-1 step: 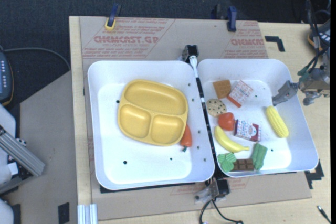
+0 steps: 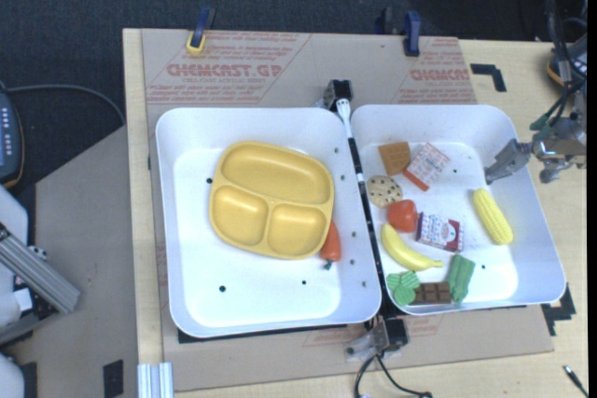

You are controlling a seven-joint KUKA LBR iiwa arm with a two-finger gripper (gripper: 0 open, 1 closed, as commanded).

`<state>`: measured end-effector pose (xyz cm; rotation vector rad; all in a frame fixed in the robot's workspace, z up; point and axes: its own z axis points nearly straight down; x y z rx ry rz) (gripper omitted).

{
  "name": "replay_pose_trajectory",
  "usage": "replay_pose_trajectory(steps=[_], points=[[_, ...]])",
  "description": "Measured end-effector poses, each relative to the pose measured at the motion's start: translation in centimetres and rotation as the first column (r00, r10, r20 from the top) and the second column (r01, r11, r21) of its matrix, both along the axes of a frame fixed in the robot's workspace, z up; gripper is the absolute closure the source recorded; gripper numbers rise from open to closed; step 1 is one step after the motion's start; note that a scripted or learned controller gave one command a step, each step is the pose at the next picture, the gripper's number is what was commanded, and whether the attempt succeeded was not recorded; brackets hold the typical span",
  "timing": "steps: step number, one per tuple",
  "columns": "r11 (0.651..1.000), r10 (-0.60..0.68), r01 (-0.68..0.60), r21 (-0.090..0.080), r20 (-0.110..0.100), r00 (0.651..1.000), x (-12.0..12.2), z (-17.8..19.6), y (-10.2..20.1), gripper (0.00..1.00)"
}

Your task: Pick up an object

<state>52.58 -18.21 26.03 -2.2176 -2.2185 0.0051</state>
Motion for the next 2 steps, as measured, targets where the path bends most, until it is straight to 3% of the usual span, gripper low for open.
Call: replay_pose_trajectory(steps=[2], points=[[1.0, -0.001, 0.001, 0.004, -0.008, 1.0, -0.5, -13.2, 0.9, 0.0]])
